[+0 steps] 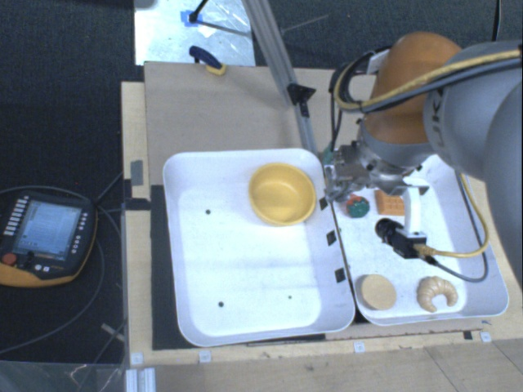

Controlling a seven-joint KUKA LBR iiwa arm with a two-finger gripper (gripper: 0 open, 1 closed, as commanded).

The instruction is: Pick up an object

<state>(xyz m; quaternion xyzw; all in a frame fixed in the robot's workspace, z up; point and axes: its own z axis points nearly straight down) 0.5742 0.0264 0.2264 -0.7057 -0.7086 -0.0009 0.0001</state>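
Camera view: gripper low over right bin near teal ball; grip state unclear; nothing visibly lifted, pick pending.

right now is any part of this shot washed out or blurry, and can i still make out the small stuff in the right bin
In the camera view, the floor patch at top is blown out by glare; the left bin is bright but keeps its edges. The arm looks soft, being close to the lens. In the right bin, the croissant, round cookie and waffle read clearly; the green object stays vague.
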